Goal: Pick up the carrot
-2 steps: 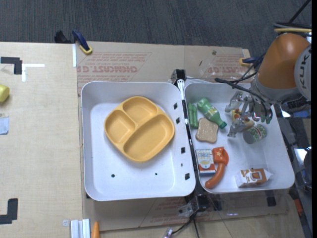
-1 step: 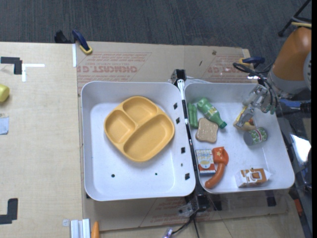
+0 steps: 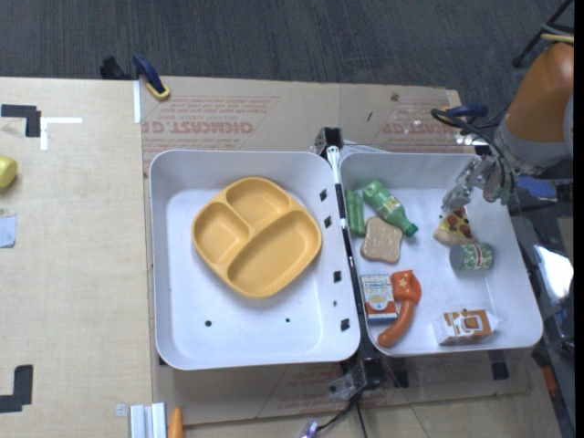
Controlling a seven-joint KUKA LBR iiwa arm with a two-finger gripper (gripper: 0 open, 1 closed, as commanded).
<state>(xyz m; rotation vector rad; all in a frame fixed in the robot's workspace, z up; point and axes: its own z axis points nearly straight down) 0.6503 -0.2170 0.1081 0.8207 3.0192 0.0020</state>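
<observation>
The likeliest carrot is a long, slightly bent orange-red piece [image 3: 396,325] lying near the front of the right bin [image 3: 520,272], just below a red-orange lump [image 3: 407,286]. My gripper [image 3: 458,199] hangs over the far right part of that bin, right above a pizza slice [image 3: 452,230]. It is well behind and to the right of the orange-red piece, and nothing is seen held in it.
The right bin also holds a green bottle [image 3: 389,207], a green stick [image 3: 354,213], a bread slice [image 3: 381,241], a green can [image 3: 472,256], a small carton [image 3: 375,295] and a juice box [image 3: 464,326]. A yellow divided plate [image 3: 256,235] lies in the left bin [image 3: 182,336].
</observation>
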